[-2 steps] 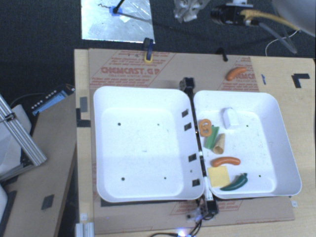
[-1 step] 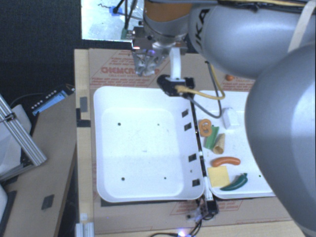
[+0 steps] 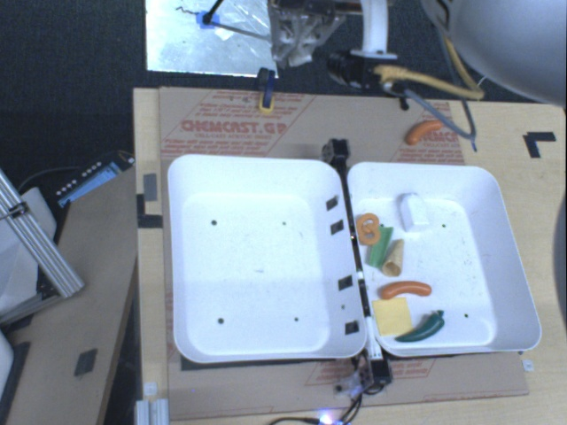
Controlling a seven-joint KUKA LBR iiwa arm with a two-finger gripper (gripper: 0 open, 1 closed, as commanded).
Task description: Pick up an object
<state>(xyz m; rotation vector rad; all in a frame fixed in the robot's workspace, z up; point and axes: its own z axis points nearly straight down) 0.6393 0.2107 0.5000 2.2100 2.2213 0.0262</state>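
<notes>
The gripper [image 3: 292, 47] is seen raised above the far edge of the bench [image 3: 221, 113], well apart from both bins; whether it is spread or pressed together cannot be told. The candidate objects are gathered along the inner side of the right bin [image 3: 496, 237]: an orange ring [image 3: 367, 228], a sausage [image 3: 406, 289], a yellow block [image 3: 392, 315] and a green pepper [image 3: 422, 328]. No pick is judged begun.
</notes>
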